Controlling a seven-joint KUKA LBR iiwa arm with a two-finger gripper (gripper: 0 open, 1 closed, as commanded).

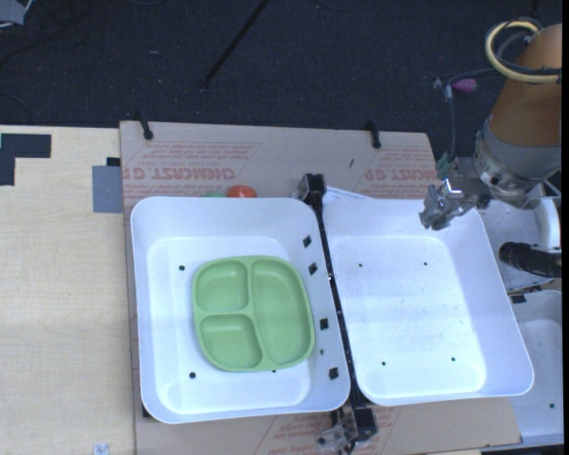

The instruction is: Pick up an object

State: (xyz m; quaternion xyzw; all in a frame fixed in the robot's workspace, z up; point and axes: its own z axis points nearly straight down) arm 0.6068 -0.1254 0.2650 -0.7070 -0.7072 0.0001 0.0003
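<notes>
Nothing is picked up yet — the gripper [443, 207] hangs well right of the green plate [253, 313], and I cannot tell its grip.

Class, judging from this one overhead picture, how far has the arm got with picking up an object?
Done: nothing looks picked yet; the green divided plate lies flat in the left bin. In hand: the gripper sits above the far right corner of the right bin, away from the plate. Left: crossing to the plate, grasping it and lifting.
</notes>
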